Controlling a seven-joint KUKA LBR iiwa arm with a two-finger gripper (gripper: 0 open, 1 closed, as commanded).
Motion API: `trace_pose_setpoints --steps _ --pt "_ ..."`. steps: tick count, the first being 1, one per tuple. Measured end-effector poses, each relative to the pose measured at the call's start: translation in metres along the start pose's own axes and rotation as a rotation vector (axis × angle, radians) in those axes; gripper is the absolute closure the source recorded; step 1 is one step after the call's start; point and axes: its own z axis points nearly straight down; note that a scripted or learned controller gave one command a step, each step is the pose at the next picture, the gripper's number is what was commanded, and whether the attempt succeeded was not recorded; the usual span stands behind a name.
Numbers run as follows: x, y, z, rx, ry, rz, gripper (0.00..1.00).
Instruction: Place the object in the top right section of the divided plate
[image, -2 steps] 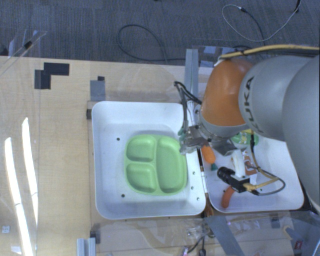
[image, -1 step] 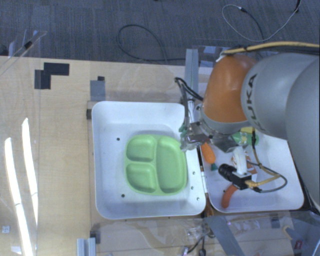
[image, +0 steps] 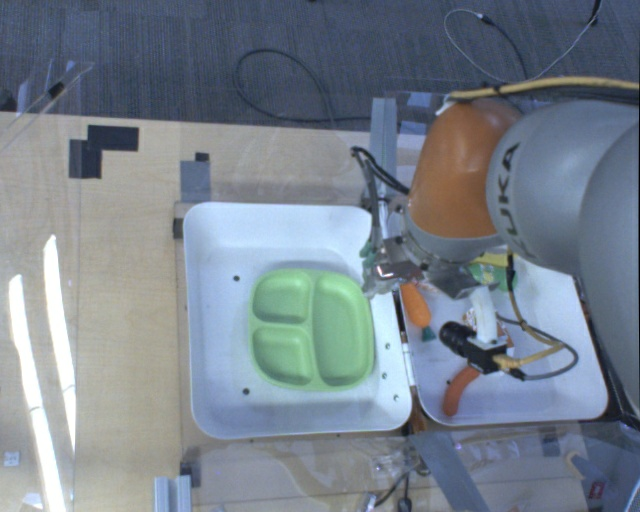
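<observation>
The likeliest task object, an orange carrot-shaped piece (image: 416, 305), is lying in the right bin (image: 560, 400) near its left wall, just right of frame centre. The gripper (image: 385, 268) is sitting directly above-left of it, over the seam between the bins; whether it is apart or together cannot be told. A second orange item (image: 458, 388) is lying lower in the same bin. The divided plate (image: 312, 328) is resting in the left bin (image: 210, 300). Judged step: pickup or early transfer. The next move calls for carrying leftward to the plate's upper right section.
</observation>
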Motion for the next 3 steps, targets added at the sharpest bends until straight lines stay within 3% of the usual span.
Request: trace_pose_setpoints --steps 1,2,3 --pt "0.000 0.002 -0.012 -0.006 0.000 -0.001 1.00" --pt "-0.011 -0.008 0.023 0.013 0.001 -0.335 1.00" --pt "-0.010 -0.005 0.011 0.005 0.000 -0.335 1.00"
